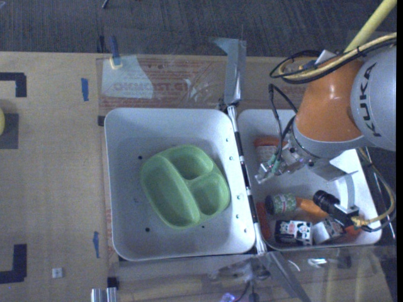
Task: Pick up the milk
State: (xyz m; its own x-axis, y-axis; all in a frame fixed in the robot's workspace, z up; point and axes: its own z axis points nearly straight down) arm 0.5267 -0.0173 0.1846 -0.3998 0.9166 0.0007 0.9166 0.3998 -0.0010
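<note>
The milk is a small carton with a black and white print. It lies on its side near the front edge of the right bin. My gripper hangs over the middle left of that bin, above and behind the carton and apart from it. Nothing of the milk is at the gripper. The grey and orange arm covers the back right part of the bin.
A dark bottle with a green label and an orange piece lie between the gripper and the milk. A red item sits behind the gripper. The left bin holds a green divided plate.
</note>
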